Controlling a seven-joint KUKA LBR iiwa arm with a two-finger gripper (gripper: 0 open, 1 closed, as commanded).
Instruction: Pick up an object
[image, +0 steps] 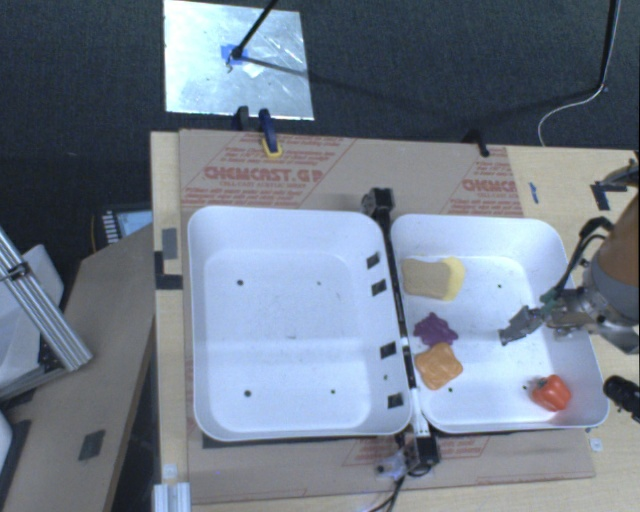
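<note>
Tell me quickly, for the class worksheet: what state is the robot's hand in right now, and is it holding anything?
Hand: over the right bin, nothing visibly between it; open or shut cannot be told.

arm (615, 290) cut off at right edge | gripper (522, 325) fingers too blurred (state unclear)

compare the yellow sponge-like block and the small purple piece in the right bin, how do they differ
The yellow block is pale yellow; the purple piece is dark purple. The block is clearly larger, with a squarish outline; the purple piece is small and irregular. The block lies nearer the bin's far edge, the purple piece below it in the view. Both lie loose in the right bin, near the divider.
</note>
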